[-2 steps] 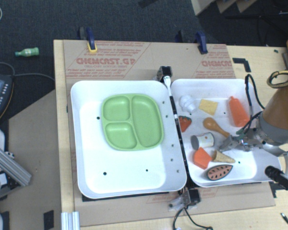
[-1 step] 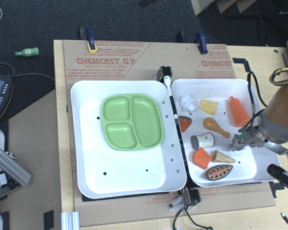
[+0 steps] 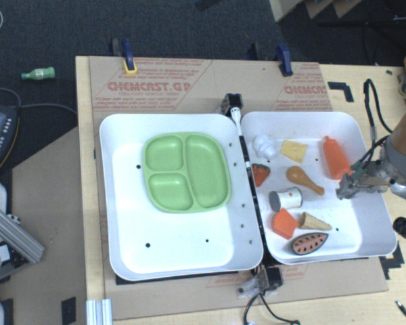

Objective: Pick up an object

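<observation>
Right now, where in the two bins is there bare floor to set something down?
Left bin: a wide bare strip below the green divided plate. Right bin: bare at the lower right beside the ice cream cone. Its left and middle are crowded with toy food.

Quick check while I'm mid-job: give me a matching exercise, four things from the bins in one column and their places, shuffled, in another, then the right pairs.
Things:
1. green divided plate
2. yellow cheese wedge
3. watermelon slice
4. orange carrot

Places:
A. front edge of the right bin
B. left bin
C. right bin, just beside the gripper
D. back of the right bin, near its middle

Pairs: 1-B, 2-D, 3-A, 4-C
</observation>
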